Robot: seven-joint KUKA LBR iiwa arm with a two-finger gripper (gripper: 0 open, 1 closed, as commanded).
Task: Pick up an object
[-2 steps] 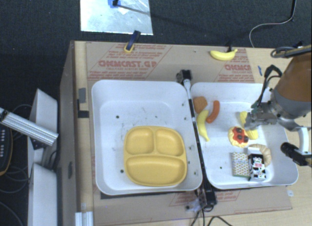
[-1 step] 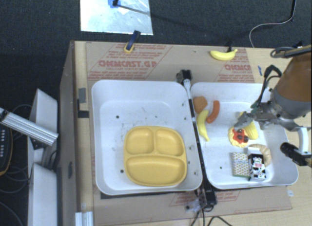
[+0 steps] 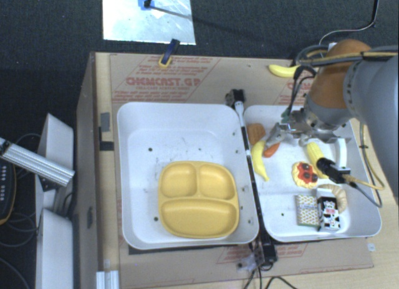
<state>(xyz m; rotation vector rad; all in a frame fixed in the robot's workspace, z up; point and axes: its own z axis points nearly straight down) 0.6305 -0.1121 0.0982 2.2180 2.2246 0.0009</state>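
My gripper [image 3: 275, 137] hangs over the left part of the right bin [image 3: 361, 219], reaching in from the right. Just below its tip lies a small orange carrot [image 3: 272, 151], beside a yellow banana [image 3: 259, 161] that rests along the bin's left wall. A brown bread piece [image 3: 255, 132] sits just left of the gripper. Further right are a yellow corn cob [image 3: 314, 153], a pizza slice [image 3: 304, 174], a croissant [image 3: 331, 192], a cracker [image 3: 307, 210] and a cow-patterned carton [image 3: 330, 214]. Nothing is visibly held.
A yellow divided plate [image 3: 199, 197] lies in the left bin [image 3: 143, 126]. Another banana [image 3: 283, 70] lies on the cardboard behind the right bin. A black divider clamp [image 3: 236, 98] sits between the bins. The arm covers the right bin's far corner.
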